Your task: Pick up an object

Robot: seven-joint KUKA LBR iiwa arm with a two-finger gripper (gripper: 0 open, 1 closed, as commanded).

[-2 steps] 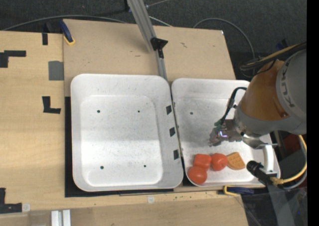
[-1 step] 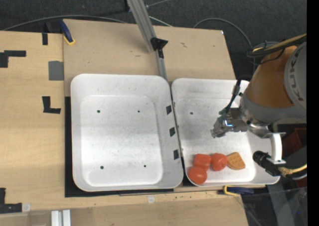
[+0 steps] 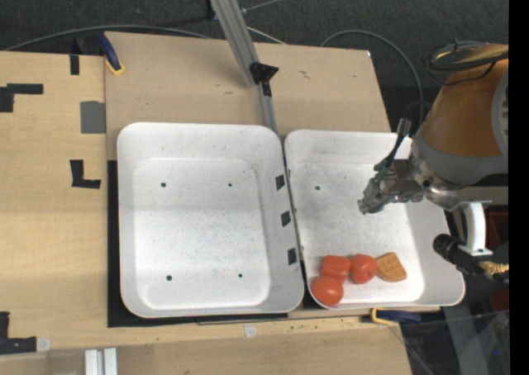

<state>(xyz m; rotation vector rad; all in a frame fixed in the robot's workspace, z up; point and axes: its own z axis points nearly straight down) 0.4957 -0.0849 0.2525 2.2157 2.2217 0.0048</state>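
Three red rounded pieces lie clustered at the front of the right bin (image 3: 331, 159): one (image 3: 335, 266), one (image 3: 362, 268) and one lower (image 3: 327, 289). An orange-tan piece (image 3: 391, 268) sits just right of them. My gripper (image 3: 369, 202) hangs over the right half of that bin, above and behind the pieces, well apart from them. Nothing shows between its fingers.
The left bin (image 3: 198, 216) sits beside the right one, with a dividing rim between them (image 3: 285, 216). A grey metal pole (image 3: 235, 22) slants in from the top toward the bins' back edge. The arm's orange band (image 3: 463, 117) looms at the right.
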